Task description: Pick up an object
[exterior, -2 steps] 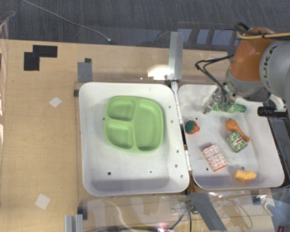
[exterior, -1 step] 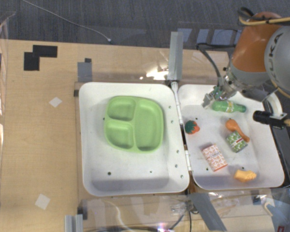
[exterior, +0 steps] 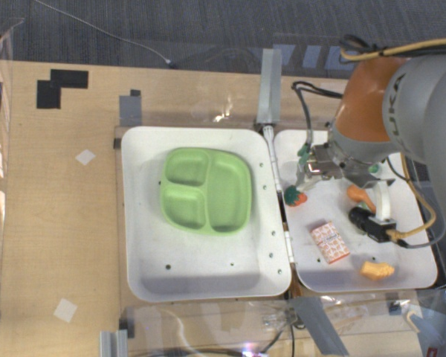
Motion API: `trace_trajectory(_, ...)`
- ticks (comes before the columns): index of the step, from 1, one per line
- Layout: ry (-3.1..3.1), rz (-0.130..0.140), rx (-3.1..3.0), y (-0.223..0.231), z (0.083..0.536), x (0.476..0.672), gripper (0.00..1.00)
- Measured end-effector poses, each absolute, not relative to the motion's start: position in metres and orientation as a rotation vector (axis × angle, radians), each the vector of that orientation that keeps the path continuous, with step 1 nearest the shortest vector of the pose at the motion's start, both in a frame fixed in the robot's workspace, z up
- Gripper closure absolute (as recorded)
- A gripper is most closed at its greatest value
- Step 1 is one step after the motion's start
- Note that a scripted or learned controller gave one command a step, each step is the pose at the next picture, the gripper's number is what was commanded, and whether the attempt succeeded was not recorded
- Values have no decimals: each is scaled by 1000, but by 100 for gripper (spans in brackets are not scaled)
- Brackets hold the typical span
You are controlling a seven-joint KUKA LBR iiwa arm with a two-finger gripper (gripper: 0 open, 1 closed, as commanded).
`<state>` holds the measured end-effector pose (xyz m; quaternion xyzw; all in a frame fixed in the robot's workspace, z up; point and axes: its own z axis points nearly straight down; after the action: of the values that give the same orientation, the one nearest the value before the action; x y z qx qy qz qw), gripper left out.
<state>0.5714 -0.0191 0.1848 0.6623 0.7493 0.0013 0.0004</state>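
My gripper (exterior: 309, 166) hangs over the upper left part of the right bin (exterior: 424, 262), under the grey wrist and its orange band. Just below and left of it, a small red object with a green top (exterior: 293, 196) lies by the bin's left wall. A pink patterned box (exterior: 329, 242) rests in the middle of the bin's floor. An orange piece (exterior: 377, 270) lies near the front edge. Another orange object (exterior: 358, 194) peeks out beside the wrist, partly hidden by it. I see nothing held.
The left bin (exterior: 149, 274) holds a green divided plate (exterior: 207, 190) at its centre. A metal divider bar (exterior: 268, 88) runs between the bins at the back. The wooden bench (exterior: 52, 222) stretches to the left.
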Motion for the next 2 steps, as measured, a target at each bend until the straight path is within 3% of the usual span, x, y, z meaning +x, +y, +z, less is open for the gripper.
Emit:
trace_trajectory(1, 1985, 1, 2437, 26, 184, 494, 100)
trace_trajectory(2, 1257, 3, 2880, 62, 188, 487, 100)
